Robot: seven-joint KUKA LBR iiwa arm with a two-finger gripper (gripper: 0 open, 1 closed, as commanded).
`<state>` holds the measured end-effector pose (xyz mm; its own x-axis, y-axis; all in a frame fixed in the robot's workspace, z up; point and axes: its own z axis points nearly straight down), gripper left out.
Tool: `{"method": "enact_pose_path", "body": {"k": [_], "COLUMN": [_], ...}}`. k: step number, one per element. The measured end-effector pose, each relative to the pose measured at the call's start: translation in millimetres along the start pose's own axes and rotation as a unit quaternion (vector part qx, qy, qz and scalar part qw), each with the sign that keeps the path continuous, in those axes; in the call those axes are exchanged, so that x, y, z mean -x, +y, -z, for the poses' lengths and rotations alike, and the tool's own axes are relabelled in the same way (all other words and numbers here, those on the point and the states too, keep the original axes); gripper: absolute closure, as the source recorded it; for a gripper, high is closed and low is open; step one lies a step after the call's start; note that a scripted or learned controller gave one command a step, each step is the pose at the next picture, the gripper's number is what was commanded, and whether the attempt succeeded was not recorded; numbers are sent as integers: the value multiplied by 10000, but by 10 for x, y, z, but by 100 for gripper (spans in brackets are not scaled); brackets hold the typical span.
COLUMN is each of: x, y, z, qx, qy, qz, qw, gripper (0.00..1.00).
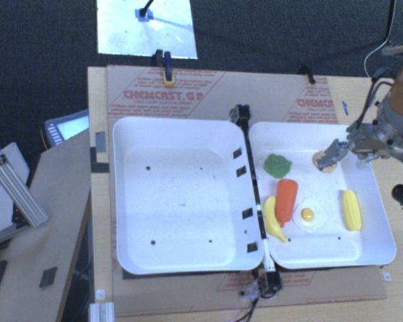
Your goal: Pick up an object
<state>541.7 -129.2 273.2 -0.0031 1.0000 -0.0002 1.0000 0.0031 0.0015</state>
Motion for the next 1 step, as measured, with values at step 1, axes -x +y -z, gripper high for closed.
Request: {"method": "enact_pose_path", "body": {"k": [1], "x": [-576], "y": [143], "z": [-816], "qx": [-28], "qy": [15], "qz": [31], "qw": [10000], "gripper": [0]}}
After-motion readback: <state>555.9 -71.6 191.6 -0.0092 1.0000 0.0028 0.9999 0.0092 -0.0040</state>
